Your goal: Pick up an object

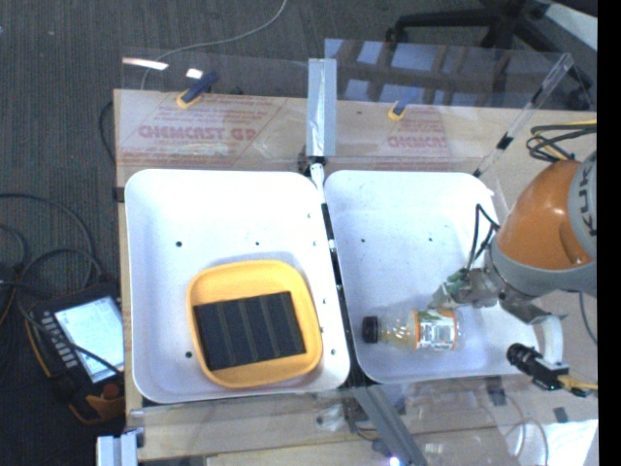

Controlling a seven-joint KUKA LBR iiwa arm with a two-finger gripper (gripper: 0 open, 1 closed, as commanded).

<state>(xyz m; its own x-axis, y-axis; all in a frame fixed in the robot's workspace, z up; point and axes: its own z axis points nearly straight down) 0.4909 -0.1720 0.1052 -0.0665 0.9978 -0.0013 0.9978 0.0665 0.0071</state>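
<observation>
A small clear bottle (pixel 415 330) with a black cap and an orange label lies on its side near the front of the right bin (pixel 408 212), cap pointing left. My gripper (pixel 460 288) hangs low over that bin, just above and right of the bottle's base, very close to it. Whether it touches the bottle I cannot tell. The grey arm with its orange band (pixel 545 223) comes in from the right over the bin's right wall. A yellow rounded-square object with a black ribbed top (pixel 254 323) rests in the front half of the left bin (pixel 194 212).
A raised divider (pixel 330 250) separates the two bins. Cables (pixel 558 144) run behind the arm at the right. A black part on a bracket (pixel 532 361) sits at the right bin's front right corner. A tablet (pixel 82 330) lies on the floor to the left.
</observation>
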